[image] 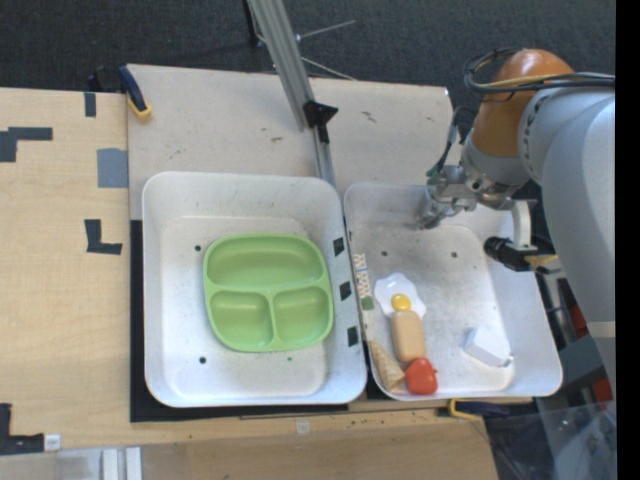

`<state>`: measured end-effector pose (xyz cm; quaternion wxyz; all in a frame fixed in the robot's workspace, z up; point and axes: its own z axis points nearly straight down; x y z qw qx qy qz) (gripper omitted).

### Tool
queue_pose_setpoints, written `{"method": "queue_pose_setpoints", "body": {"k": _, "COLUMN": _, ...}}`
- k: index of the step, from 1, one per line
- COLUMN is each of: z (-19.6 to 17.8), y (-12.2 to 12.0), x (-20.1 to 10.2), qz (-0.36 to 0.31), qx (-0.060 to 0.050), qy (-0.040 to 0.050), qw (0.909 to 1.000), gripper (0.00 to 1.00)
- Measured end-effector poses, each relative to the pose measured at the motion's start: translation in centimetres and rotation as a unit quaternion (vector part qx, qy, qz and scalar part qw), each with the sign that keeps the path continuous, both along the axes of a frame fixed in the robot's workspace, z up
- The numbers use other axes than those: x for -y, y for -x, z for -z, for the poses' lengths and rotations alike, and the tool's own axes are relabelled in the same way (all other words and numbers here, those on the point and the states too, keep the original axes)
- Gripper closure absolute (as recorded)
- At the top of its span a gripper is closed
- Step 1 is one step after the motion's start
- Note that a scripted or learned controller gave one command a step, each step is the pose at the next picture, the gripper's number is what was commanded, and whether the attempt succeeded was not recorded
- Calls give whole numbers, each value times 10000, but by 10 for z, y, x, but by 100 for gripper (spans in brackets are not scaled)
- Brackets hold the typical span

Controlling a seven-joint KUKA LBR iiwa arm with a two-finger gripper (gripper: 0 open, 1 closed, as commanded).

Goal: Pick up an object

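The arm [560, 158] is the biggest thing in view, cut off at the right edge, its orange band [515, 103] sitting just above the wrist. Its gripper [437, 211] hangs over the far end of the right bin [520, 308]; the fingertips are small and dark against the wall of that bin, so I cannot tell whether they stand apart or together, and nothing can be made out between them.

Well to the gripper's left lies the left bin [170, 268], bearing a green divided plate [268, 291].

Nearer the camera than the gripper, well apart from it in the right bin, sits a cluster along the left wall. A toy fried egg [398, 294] lies closest to the gripper. Touching it on the near side is a tan bread-like roll [407, 335], its long axis running away from the gripper toward the near wall. Beside the roll's near end, a cone-shaped piece [387, 365] is partly hidden, and a red tomato [421, 376] touches the roll. A small white block [487, 349] lies near the right wall, hard to make out against the bin.
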<state>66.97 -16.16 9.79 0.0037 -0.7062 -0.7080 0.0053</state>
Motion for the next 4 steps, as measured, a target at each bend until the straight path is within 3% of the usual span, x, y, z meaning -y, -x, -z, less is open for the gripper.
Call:
{"method": "queue_pose_setpoints", "body": {"k": 1, "z": -62, "y": -6, "x": -4, "qz": 2, "qx": 95, "qy": -5, "qw": 10000, "gripper": 100}}
{"method": "queue_pose_setpoints", "body": {"k": 3, "z": -156, "y": -6, "x": 2, "qz": 3, "qx": 88, "qy": -6, "qw": 10000, "gripper": 100}}
{"method": "queue_pose_setpoints", "body": {"k": 4, "z": -160, "y": 13, "x": -40, "qz": -10, "qx": 56, "qy": -18, "qw": 10000, "gripper": 100}}
